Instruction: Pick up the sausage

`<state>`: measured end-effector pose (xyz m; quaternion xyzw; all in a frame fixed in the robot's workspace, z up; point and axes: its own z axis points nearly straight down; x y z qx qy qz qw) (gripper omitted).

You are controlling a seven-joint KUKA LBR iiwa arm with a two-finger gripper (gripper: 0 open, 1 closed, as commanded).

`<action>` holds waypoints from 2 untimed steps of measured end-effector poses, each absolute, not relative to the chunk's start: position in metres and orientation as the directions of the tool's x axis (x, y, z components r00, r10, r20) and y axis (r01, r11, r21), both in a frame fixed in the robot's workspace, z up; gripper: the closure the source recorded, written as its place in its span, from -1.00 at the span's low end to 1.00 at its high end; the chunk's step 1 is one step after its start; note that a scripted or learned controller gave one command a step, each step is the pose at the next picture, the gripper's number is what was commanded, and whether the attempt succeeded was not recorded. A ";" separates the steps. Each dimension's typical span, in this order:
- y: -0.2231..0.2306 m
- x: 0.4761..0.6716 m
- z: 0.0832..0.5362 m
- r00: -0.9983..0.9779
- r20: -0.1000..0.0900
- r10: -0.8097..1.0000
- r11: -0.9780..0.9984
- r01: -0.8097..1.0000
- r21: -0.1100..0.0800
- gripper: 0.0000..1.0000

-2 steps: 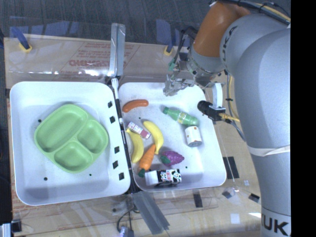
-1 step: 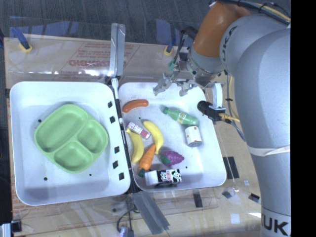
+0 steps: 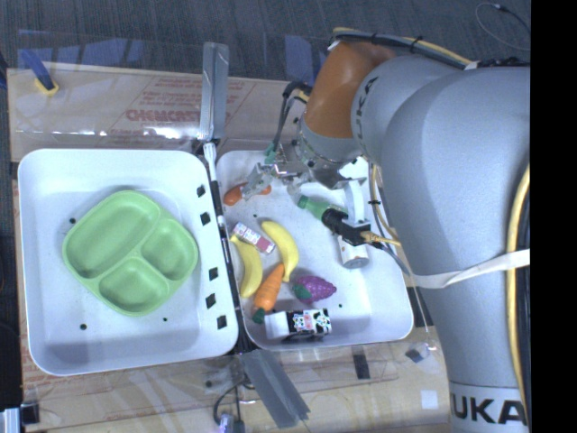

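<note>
The gripper (image 3: 268, 174) hung over the right bin's (image 3: 388, 318) eleven o'clock corner, just beside the sausage (image 3: 237, 194), a small orange-red piece lying against the wall at about nine o'clock from it; whether the fingers were spread or closed could not be made out, and nothing showed between them. To do the step well, I judged they should straddle the sausage across its short width, clear of that wall and of the wrapped candy (image 3: 251, 236) at six o'clock.
</note>
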<state>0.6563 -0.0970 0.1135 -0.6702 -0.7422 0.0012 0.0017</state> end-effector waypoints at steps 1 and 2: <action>-0.097 0.657 0.093 -0.134 0.000 0.991 0.134 0.991 -0.002 -1.00; -0.096 0.658 0.104 -0.138 0.001 0.990 0.138 0.990 -0.002 1.00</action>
